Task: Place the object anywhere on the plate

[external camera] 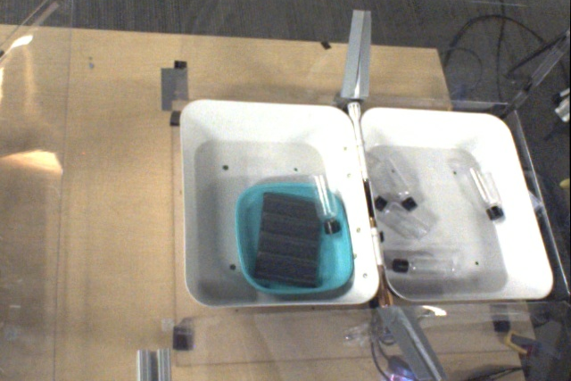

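Note:
A teal plate [252, 214] lies in the left bin [205, 156], toward its front right corner. A dark ribbed block [288, 238] rests flat on the plate. A clear tube with a black cap [326, 208] lies across the plate's right rim. Several more clear tubes with black caps lie in the right bin [526, 219]: a pair near its left side [395, 202], one at the right [487, 195], one near the front [419, 264].
A grey metal bar [357, 58] stands behind the seam between the bins. Small grey brackets [174, 85] sit on the wooden bench at the left. Cables run at the far right.

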Tool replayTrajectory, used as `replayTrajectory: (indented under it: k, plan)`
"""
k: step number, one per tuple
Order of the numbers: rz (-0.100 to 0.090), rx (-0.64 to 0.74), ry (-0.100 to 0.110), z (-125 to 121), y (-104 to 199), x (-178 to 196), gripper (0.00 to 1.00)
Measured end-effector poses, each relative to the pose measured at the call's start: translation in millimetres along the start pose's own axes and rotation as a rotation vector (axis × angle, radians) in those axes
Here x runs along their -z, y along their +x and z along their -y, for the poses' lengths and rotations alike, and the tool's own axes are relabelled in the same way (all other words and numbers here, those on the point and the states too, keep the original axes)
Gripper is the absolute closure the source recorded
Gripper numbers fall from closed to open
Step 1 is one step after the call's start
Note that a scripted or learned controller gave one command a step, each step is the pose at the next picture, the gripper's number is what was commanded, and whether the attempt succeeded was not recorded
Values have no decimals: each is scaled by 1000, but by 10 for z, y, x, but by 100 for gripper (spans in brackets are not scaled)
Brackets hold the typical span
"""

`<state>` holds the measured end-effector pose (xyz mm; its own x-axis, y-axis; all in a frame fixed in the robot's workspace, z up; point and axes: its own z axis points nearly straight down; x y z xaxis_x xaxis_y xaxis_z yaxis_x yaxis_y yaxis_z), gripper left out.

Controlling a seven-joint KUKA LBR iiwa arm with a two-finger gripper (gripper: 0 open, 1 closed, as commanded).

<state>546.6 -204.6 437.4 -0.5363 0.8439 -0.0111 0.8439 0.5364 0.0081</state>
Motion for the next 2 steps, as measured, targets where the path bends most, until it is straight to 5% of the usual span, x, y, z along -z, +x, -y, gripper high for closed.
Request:
replayTrajectory:
  k: [1, 2]
  plan:
    - [-2, 91, 0, -676, -11, -10, 100]
    - [-3, 152, 0, -1226, -260, -536, 100]
